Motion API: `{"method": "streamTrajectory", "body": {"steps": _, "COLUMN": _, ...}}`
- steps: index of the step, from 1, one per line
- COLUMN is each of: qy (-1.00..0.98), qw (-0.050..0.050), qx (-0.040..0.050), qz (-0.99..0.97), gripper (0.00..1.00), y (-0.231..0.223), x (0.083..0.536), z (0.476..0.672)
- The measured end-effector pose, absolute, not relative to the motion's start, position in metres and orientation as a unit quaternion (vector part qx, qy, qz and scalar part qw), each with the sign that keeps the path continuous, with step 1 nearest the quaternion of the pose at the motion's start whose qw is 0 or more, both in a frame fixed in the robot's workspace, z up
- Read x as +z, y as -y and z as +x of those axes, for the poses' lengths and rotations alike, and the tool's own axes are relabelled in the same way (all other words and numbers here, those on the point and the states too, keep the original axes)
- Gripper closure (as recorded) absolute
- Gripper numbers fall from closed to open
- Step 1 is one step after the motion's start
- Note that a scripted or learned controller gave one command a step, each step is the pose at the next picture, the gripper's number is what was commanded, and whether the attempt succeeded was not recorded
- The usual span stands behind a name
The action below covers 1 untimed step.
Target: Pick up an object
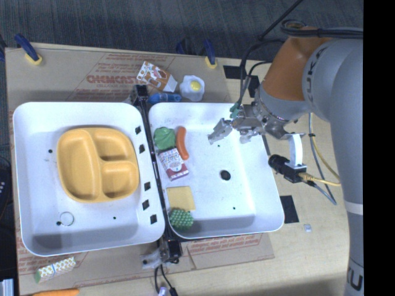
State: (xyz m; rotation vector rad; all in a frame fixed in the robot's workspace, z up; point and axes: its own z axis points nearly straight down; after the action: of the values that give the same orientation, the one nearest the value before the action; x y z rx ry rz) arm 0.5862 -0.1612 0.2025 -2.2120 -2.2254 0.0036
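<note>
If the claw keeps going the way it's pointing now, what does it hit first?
Probably the bare floor of the right bin: the claw points down and left, short of the carrot. Depth is unclear from this slanted view.

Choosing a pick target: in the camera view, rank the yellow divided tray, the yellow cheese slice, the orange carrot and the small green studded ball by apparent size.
Largest to smallest:
1. yellow divided tray, by far
2. yellow cheese slice
3 and 4. orange carrot and green studded ball: too close to rank; the carrot is longer but thinner, the ball rounder.
</note>
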Motion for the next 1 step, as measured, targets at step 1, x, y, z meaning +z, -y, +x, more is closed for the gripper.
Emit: {"method": "streamTrajectory", "body": {"steps": 1, "qy": 0.682, "qw": 0.003, "qx": 0.0021, "qz": -0.732, "gripper": 0.0, "y": 0.1225, "x": 0.0896, "z": 0.6304}}
